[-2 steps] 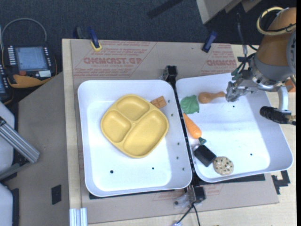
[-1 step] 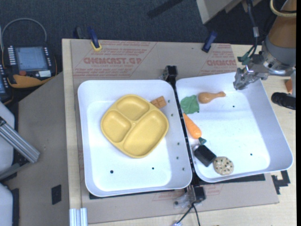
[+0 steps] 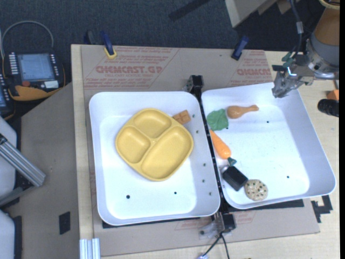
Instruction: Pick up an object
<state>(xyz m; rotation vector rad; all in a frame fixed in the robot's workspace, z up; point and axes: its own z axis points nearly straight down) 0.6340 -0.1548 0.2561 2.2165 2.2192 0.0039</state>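
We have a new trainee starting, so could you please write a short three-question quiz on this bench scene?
1. True or false: the yellow divided plate lies in the right bin.
2. Which lies nearest the hand? A carrot B drumstick C cookie
3. What small brown thing touches the plate's upper right edge?

Key: 1 false, it lies in the left bin; 2 B; 3 the cracker.

divided plate (image 3: pixel 154 143) in left bin (image 3: pixel 105 190), cookie (image 3: pixel 255 189) in right bin (image 3: pixel 302 144)
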